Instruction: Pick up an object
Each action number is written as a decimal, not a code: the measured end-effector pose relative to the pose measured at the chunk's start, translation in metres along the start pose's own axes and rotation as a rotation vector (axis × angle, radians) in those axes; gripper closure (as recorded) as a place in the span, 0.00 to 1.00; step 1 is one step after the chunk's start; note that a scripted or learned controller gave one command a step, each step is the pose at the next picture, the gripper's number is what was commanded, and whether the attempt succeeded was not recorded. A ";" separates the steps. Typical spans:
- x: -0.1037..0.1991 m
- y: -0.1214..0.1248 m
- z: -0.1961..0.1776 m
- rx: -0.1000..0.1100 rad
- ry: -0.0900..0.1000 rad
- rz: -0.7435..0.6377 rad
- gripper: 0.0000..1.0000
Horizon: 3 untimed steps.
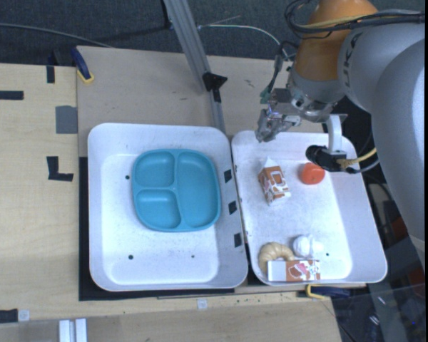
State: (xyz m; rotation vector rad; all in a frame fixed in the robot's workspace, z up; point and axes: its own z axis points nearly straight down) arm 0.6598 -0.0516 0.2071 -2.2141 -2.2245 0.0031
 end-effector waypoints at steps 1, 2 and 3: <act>0.041 -0.020 0.000 0.000 0.000 0.000 1.00; 0.099 -0.030 -0.001 0.000 0.001 -0.002 1.00; 0.152 -0.055 -0.017 -0.002 0.002 -0.003 1.00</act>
